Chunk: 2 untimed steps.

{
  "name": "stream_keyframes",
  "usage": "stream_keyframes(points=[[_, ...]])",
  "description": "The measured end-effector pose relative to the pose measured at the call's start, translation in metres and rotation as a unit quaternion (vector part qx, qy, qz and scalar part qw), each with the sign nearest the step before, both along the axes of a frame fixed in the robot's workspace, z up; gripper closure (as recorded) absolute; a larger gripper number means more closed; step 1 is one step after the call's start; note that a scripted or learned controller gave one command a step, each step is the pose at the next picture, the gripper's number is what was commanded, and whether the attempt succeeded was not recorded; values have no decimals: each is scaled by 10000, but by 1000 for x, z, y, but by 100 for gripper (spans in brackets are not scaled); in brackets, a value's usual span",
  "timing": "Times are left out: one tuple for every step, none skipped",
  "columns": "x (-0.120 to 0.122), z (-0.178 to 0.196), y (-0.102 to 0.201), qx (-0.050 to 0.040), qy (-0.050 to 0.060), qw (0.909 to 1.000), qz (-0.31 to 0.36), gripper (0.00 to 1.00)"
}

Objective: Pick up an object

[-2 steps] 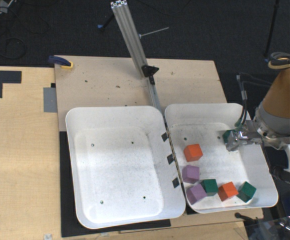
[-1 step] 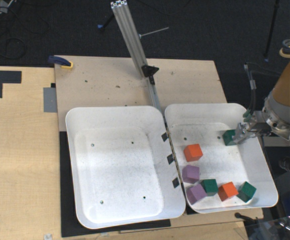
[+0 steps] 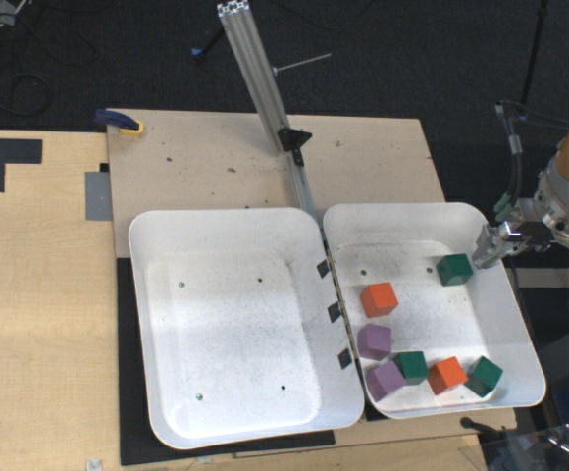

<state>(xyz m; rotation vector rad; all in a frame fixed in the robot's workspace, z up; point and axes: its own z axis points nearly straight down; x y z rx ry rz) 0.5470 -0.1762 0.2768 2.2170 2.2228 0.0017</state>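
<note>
Just left of the pincer [image 3: 491,246]: one green cube [image 3: 453,269], inside the right bin [image 3: 520,341], near its far right rim. Pincer state cannot be told; nothing seen held.

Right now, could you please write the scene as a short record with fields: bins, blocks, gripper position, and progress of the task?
bins: left bin and right bin, side by side
blocks in right bin: three green blocks, two orange blocks, two purple blocks
gripper position: gripper at the right bin's right rim, beside the upper green block
progress: nothing seen lifted; all blocks rest on the bin floor
</note>
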Motion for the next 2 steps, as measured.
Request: stream_keyframes(points=[[17, -18, 49, 18, 31, 10000, 5, 100], [31, -26, 88, 13, 35, 10000, 6, 100]])
